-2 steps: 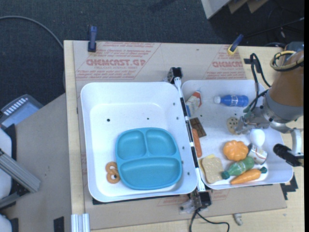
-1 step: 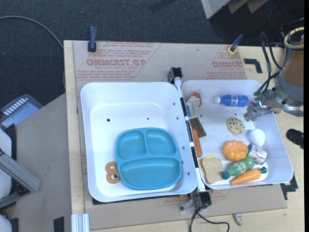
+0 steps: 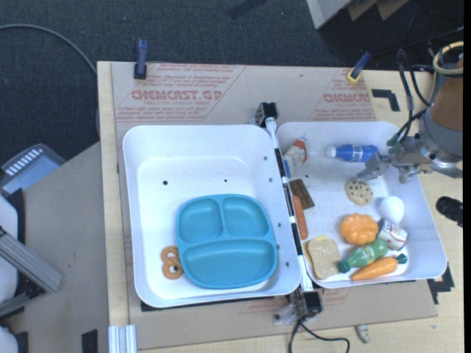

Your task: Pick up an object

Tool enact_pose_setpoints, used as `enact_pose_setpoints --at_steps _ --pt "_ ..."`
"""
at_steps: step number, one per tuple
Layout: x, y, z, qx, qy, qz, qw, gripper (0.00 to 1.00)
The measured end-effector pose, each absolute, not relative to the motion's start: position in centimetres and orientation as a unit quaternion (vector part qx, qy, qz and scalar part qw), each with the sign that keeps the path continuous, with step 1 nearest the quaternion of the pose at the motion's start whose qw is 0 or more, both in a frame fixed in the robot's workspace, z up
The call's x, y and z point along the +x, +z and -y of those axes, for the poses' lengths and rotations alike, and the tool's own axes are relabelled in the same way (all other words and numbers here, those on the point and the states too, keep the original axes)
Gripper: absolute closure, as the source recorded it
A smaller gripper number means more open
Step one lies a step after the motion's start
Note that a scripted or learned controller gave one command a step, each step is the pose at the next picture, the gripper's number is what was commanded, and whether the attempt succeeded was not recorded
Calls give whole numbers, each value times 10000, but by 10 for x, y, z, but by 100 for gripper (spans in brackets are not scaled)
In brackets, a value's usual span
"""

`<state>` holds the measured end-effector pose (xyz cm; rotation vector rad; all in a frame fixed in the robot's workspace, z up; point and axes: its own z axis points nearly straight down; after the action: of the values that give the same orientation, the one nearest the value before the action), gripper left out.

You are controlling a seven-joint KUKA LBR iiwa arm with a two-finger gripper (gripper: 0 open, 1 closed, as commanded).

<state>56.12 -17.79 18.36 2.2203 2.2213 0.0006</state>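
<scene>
- Left bin [image 3: 147, 153]: blue divided plate [image 3: 224, 241] in its 6 o'clock half; pretzel [image 3: 172, 263] touching plate's 8 o'clock edge.
- Right bin [image 3: 421, 219]: holds toy food.
- Arm [image 3: 441, 123]: enters from 3 o'clock. Gripper [image 3: 374, 170] low over right bin's 12 o'clock half; open or closed, cannot tell; nothing seen in its grasp.
- Blue bottle [image 3: 357, 152]: lying flat just at gripper's 11 o'clock, long axis 9-to-3, white cap toward 9.
- Carrot [image 3: 374, 269]: at 6 o'clock rim, tip toward 8.
- Cookie [image 3: 359, 191]: flat, just at gripper's 7 o'clock.
</scene>
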Motion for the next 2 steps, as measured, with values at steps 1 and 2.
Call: enact_pose_setpoints --at_steps 1,2 --pt "507 84 166 7075 0 -7067 0 0" --pt "507 95 166 7075 7 -7067 14 100"
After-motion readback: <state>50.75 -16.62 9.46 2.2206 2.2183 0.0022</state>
